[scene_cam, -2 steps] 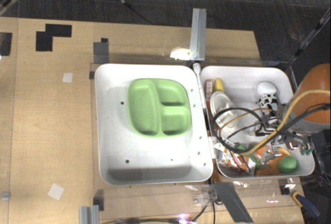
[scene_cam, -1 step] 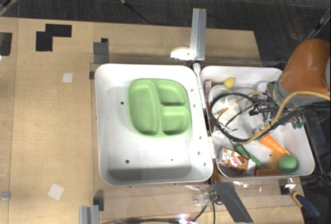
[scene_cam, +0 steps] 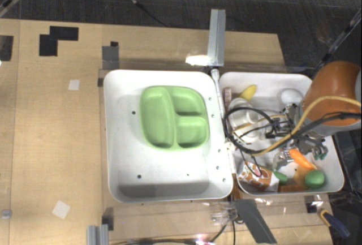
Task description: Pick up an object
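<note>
The right bin (scene_cam: 270,77) holds several small things. A yellow banana-shaped piece (scene_cam: 248,91) lies near its far left, and a white round thing (scene_cam: 290,95) sits at the far right. An orange carrot-like piece (scene_cam: 301,159) and a green ball (scene_cam: 314,179) lie near the front right. A brown packet (scene_cam: 257,177) rests at the front left. My gripper (scene_cam: 284,127) hangs low over the middle of this bin, among black cables, just above a whitish object (scene_cam: 244,117).
The left bin (scene_cam: 121,181) carries a green divided plate (scene_cam: 172,116) at its centre. A metal post (scene_cam: 216,40) stands behind the gap between the bins. The arm's orange band (scene_cam: 334,88) overhangs the right bin's right rim.
</note>
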Controlling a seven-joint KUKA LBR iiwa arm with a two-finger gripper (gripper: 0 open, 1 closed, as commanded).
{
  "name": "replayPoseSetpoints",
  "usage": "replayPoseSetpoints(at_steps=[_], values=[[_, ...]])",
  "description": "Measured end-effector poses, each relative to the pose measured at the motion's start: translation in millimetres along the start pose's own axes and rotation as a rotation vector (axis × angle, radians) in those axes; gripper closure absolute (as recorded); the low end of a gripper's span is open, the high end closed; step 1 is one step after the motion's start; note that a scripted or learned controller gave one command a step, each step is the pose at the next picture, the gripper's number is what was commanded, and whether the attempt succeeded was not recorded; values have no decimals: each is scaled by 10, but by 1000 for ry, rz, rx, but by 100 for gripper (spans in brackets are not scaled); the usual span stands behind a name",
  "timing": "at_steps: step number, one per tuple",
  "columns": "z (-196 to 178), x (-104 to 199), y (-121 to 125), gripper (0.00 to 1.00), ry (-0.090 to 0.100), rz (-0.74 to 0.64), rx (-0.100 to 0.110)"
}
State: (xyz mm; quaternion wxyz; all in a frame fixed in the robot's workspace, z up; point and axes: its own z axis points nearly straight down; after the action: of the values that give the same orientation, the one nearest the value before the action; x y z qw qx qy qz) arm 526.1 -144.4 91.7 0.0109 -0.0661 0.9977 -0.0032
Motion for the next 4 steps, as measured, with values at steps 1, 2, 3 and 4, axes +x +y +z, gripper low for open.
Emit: replayPoseSetpoints(at_steps=[1, 2, 3, 4], values=[[-152, -70, 0, 100, -21, -8, 7], [-1046, -891, -151, 100, 6, 147, -4], [-1152, -910, -147, 100, 0, 144, -2], [-1287, -942, -144, 100, -12, 141, 0]])
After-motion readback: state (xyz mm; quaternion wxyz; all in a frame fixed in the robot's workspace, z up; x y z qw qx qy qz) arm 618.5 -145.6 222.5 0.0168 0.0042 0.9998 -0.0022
